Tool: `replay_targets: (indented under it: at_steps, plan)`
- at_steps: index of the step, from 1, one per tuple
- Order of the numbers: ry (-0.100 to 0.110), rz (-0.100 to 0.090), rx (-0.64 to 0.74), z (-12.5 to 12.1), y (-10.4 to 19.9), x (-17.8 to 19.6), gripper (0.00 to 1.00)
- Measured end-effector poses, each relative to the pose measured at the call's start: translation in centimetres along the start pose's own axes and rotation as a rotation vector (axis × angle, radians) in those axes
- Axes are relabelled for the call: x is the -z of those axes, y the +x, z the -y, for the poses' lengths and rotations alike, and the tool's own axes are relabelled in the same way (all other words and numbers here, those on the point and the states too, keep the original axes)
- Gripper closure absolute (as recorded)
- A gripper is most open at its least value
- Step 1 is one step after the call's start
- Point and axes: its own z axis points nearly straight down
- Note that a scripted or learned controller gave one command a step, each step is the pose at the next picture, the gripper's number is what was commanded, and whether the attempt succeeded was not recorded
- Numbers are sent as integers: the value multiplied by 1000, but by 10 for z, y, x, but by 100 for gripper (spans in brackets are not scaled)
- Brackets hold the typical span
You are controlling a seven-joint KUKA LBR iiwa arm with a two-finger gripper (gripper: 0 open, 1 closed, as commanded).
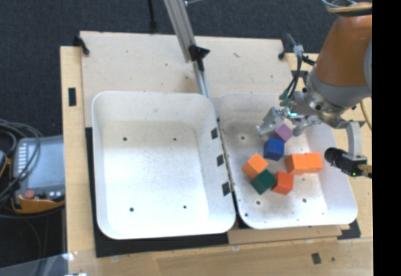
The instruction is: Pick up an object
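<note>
Counter (144, 62): pale board, centre of frame, bearing two shallow white bins side by side.

Left bin (156, 162): centre-left of frame; speckled floor.

Right bin (338, 199): centre-right of frame; holds all the blocks, clustered in its middle.

Arm (344, 56): grey with orange band, entering from the upper right, reaching down over the right bin's upper part.

Pincer (285, 123): low over the right bin, at the upper edge of the block cluster. A purple block (284, 131) lies right at the fingertips; whether the fingers clasp it cannot be told.

Blue block (274, 148): just below the purple one, touching or nearly so.

Orange cube (255, 164): lower left of the blue block.

Green block (264, 180): just below the orange cube, touching it.

Red block (282, 183): just right of the green block.

Orange brick (304, 163): right of the cluster, longer than the rest, just above the red block.

Metal rail (178, 12): slanting from the top of frame down to the gap between the bins.
</note>
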Motion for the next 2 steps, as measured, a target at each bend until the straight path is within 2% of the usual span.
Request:
replay_targets:
  at_steps: [1, 2]
  plan:
    - [-5, 1, -2, -1, 0, 2, 0]
    - [0, 3, -8, -5, 4, -43, 0]
